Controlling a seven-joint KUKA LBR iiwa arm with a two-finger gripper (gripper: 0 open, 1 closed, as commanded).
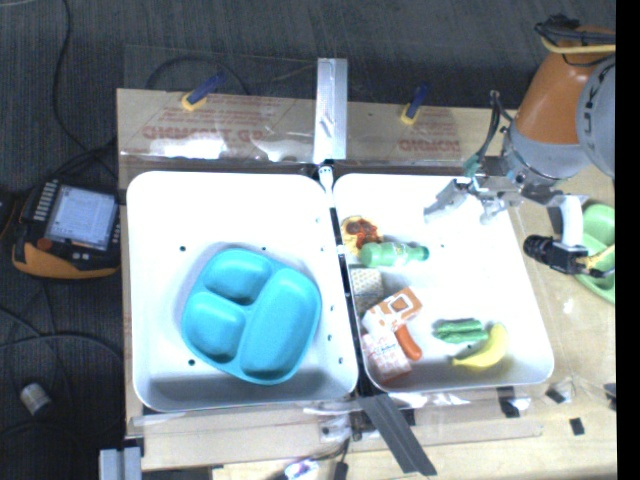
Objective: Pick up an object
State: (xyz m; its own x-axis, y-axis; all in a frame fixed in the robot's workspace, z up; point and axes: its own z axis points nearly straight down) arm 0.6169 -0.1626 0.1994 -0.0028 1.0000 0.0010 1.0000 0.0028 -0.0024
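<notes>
Bench (140,113) tan, carrying two shallow white bins side by side. Left bin (160,198) holding a blue three-section plate (250,313), tipped toward near-right corner, touching the divider wall. Right bin (510,288) holding the clutter, mostly along its left side and near edge.

Arm (565,98) grey with orange band, reaching in from the right, over far-right corner of right bin. Gripper (462,200) above bare bin floor at far side, fingers spread apart, nothing between them. Well apart from all objects.

Candidate objects, right bin:
- Green bottle (392,255) lying on its side, near the divider, closest to gripper.
- White-and-orange carton (392,313) lying flat, mid-left, just below the bottle.
- Second white packet (382,353) touching the carton, at near-left corner.
- Yellow banana (485,350) near the front wall, curved, right of the cartons.
- Green vegetable-like item (460,329) just beside the banana, touching or nearly so; cannot tell which.
- Orange carrot-like piece (408,344) wedged between carton and packet.
- Small red-brown-yellow item (358,231) at far-left, against the divider, just above the bottle; kind unclear.

Outside bins: handheld pendant with screen (70,223) on floor at left; green object (600,238) on bench at right edge.
</notes>
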